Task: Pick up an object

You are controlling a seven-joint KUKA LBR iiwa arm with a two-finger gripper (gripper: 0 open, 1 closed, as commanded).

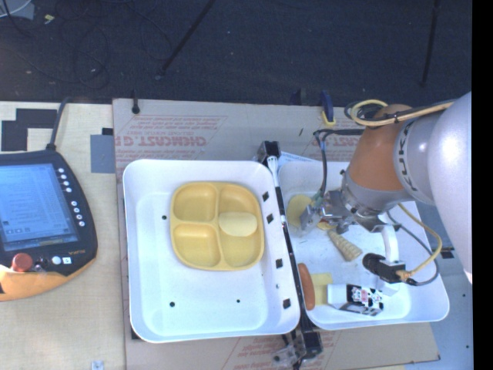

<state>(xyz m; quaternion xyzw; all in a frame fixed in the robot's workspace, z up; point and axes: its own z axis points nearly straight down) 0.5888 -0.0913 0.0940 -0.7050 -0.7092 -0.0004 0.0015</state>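
Lying in the right bin (416, 295) close to its left wall, the yellow round piece (298, 205) is judged light, stiff and smooth (likely toy plastic), best taken across its width. The gripper (317, 219) hangs just beside it; whether it is wide or narrow cannot be told. The piece's right edge is hidden.

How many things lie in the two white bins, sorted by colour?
Yellow: 4 (divided plate, pale oval piece in it, round piece, small block)
Tan: 1 (cone)
Reddish-brown: 1 (sausage)
White, black and red: 1 (small toy)
Total: 7
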